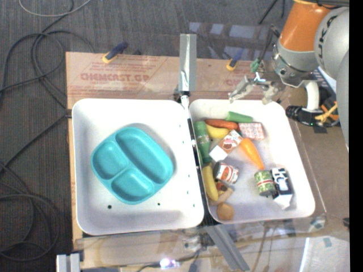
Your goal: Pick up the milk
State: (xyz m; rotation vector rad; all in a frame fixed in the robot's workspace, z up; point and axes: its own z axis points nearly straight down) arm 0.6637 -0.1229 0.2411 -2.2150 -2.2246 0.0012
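Milk (282, 186) sat at the bin's near right corner, well apart from my gripper (254, 92). It hung open and empty over the far rim.

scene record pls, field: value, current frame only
arm: KUKA, reaching in from the view's right
gripper: open, holding nothing, above far rim of right bin
milk carton: black and white, lying at right bin's near right, not picked up yet
beside milk: green can, touching on its left
other right bin items: carrot, banana, red-white cartons, more toy food
left bin: teal divided plate
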